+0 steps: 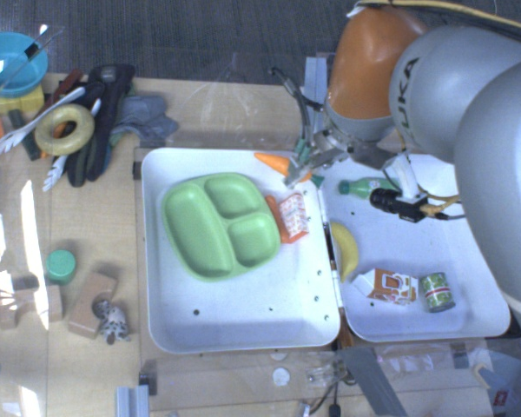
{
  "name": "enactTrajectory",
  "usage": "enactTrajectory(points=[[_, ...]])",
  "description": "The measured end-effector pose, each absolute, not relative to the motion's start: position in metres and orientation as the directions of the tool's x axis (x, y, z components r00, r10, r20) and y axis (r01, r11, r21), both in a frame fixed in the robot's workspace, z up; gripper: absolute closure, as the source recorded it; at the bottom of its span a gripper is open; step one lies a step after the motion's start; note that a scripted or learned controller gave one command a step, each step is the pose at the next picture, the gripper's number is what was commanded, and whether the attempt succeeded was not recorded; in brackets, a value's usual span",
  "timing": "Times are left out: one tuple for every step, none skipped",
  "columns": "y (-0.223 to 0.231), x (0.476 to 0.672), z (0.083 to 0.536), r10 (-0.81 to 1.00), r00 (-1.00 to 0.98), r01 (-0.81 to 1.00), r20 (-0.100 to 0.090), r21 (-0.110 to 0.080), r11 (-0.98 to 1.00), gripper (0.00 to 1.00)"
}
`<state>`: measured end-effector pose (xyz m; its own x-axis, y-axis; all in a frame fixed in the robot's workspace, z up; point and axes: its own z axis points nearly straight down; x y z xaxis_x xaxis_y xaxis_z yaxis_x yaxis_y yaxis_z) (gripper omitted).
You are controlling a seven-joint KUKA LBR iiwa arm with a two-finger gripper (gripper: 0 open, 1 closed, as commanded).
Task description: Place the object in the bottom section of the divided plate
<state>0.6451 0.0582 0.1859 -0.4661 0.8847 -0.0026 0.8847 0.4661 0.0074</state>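
Hovering over the left white bin [182, 320], the end effector [302, 170] sits beside an orange plastic carrot [272, 161]; its opening cannot be told. Alignment over the green divided plate [221, 224] is judged necessary before lowering.

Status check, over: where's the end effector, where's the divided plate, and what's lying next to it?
End effector over left bin's top right, by the carrot. Green divided plate in left bin, sections bare. Red-white packet against plate's right edge.
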Motion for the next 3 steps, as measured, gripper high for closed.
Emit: enactTrajectory(points=[[0.133,0.611,0.171,0.776,-0.63,0.776,-0.002,0.006,0.63,1.0],[0.212,0.593,0.203,0.745,-0.667,0.745,-0.004,0.011,0.667,1.0],[0.212,0.593,0.203,0.745,-0.667,0.745,-0.004,0.011,0.667,0.0]])
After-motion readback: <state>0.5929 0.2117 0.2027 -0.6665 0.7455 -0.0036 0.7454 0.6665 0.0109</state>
